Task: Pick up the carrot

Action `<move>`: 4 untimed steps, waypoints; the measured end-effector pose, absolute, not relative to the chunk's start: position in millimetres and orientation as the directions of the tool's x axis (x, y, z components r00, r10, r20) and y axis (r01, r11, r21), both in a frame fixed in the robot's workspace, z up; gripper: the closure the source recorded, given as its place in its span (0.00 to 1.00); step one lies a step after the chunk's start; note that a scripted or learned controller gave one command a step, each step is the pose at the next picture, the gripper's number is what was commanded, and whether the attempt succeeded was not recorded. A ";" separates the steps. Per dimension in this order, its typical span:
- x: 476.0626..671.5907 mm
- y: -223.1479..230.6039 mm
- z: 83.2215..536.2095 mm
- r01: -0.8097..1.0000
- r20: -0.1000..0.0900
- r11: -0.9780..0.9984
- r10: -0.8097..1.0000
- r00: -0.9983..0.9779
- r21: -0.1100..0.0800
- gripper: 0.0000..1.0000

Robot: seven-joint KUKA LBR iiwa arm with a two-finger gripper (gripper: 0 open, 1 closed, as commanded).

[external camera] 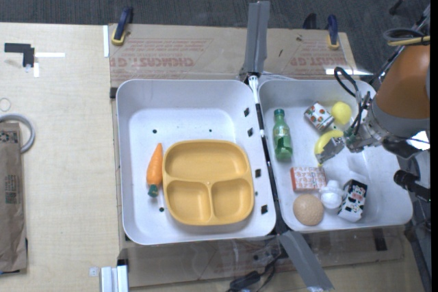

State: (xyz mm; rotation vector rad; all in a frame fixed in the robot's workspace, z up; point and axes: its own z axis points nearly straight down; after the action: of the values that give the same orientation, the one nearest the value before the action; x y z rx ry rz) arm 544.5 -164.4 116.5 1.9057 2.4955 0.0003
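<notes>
The carrot (155, 167) lies in the left bin (130, 120), just beside the yellow divided plate (207, 181) at its nine o'clock, green end toward six o'clock. The gripper (337, 146) hangs over the right bin (390, 215), well apart from the carrot, its tip close to the banana (326, 141); I cannot tell how its fingers stand. A green bottle (281, 136) lies at the banana's nine o'clock.

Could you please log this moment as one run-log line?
carrot: left bin, beside yellow tray | hand: over right bin, near banana | carrot not grasped
</notes>
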 end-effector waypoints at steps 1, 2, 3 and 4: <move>504.9 -199.4 91.1 0.999 0.000 -0.044 0.999 0.044 -0.002 0.00; 532.4 -136.6 91.1 0.939 -0.001 -0.345 0.939 0.345 -0.002 0.00; 531.9 -137.0 99.6 0.939 -0.003 -0.343 0.939 0.343 -0.004 1.00; 543.0 -130.9 90.4 0.656 -0.004 -0.755 0.656 0.755 -0.003 1.00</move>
State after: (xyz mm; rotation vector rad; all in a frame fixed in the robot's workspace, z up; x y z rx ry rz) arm 543.0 -130.9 90.4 2.9443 1.0999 -0.0080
